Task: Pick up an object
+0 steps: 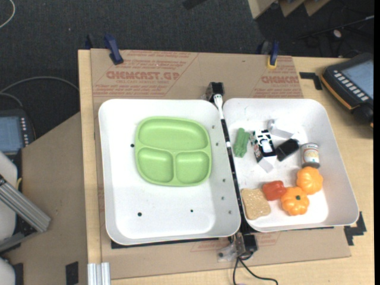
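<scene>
White plastic makes up both bins; the left bin (119,206), at centre-left of the frame, carries a green divided tray (173,151) in its upper half, while the right bin (338,177), at centre-right, carries all the loose candidates for picking; a green pod-like piece (241,142) lies near its left wall, a black and white cluster (274,143) sits at its middle, a small jar (310,154) stands just to the right of that, and toward the lower part of the frame lie two orange pumpkin-like pieces (309,180) (295,201), a red piece (273,189) and a tan slice of bread (255,203), close together; every piece rests on the bin floor, so by my reading nothing has been lifted and the whole pick remains: approach, close, raise; whether the claw is open or closed I cannot tell.
</scene>
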